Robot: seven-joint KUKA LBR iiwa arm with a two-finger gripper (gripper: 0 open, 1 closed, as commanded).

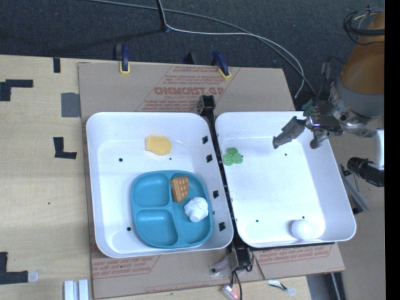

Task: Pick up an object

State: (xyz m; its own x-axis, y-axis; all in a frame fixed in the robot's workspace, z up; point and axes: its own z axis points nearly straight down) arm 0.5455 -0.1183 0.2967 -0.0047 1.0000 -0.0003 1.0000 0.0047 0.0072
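My gripper [299, 136] hangs over the upper right part of the right bin [325, 167], its two dark fingers spread apart with nothing between them. A small green object [232, 157] lies at the left side of that bin, well to the left of the gripper. A white ball [305, 229] rests near the bin's front right corner. In the left bin [106, 167] a yellow piece [158, 145] lies on the floor. A blue divided tray [150, 224] there holds a tan waffle-like piece [180, 188] and a white crumpled object [196, 209].
Both bins sit on a cardboard sheet [181, 89] clamped at the back by blue and yellow clips [220, 64]. A black divider [215, 161] runs between the bins. A cable [250, 39] crosses the dark floor behind the bench.
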